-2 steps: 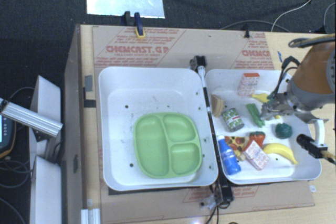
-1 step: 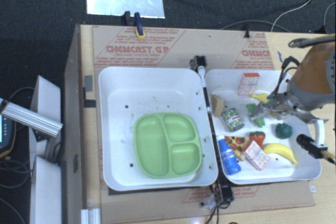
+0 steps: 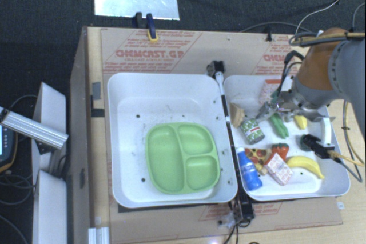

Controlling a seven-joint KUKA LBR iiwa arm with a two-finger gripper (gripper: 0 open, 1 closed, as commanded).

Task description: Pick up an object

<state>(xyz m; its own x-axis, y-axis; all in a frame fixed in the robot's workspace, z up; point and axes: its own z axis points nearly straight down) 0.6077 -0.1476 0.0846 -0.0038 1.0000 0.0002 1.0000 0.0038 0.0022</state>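
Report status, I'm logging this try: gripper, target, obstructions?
Gripper low in right bin, fingers unclear. Nearest: small can, green vegetable. Toys crowded close.

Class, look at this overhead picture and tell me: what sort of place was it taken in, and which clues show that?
Probably a robotics lab's grasping test bench. A grey robot arm reaches into the right white bin, which holds toy food such as a banana; the left bin holds a green divided plate; loose cables trail nearby.

Claw [image 3: 269,110] low over cluttered right bin [image 3: 337,180]
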